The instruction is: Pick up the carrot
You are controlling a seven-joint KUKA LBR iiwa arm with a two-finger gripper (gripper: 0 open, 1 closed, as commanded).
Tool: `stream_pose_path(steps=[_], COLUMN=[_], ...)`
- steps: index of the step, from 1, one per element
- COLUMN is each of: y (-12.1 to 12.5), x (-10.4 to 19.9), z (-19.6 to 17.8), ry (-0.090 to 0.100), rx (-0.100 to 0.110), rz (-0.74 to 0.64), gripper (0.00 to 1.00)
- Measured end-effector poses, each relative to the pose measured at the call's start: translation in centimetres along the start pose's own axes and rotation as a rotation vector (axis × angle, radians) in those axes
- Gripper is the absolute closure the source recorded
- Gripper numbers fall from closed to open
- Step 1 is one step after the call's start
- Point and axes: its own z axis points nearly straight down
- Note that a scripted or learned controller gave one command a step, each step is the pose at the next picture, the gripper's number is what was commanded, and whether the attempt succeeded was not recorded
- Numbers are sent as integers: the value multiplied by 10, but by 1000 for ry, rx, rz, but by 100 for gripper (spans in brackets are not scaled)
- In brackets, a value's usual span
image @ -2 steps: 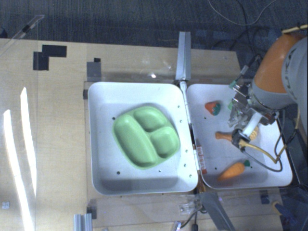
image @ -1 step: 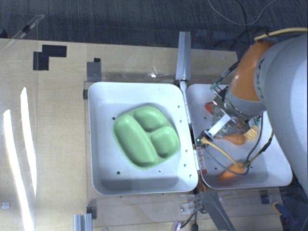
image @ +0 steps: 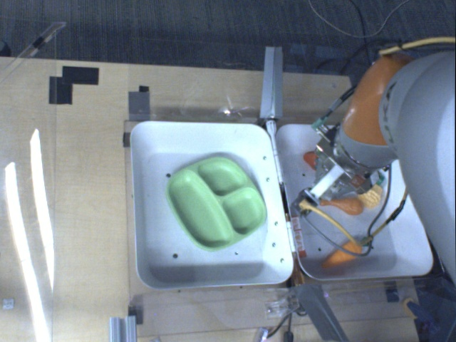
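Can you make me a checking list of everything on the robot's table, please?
Surface: wooden bench bearing left bin and right bin, side by side.
Job's things: carrot, orange, in right bin beneath the gripper.
Clutter: green divided plate in left bin; another orange piece and red bit in right bin.
Grippers: gripper over the carrot.
Cables: thin cable on dark carpet behind bench.
Surroundings: black tape marks on bench.
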Motion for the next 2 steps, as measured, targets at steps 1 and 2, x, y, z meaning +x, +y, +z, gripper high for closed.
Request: stream_pose_path(steps=[1,2], y=[-20,-1], x=[90,109], z=[12,10], ry=[-4,-1], rx=[3,3], rz=[88,339], gripper=[100,100])
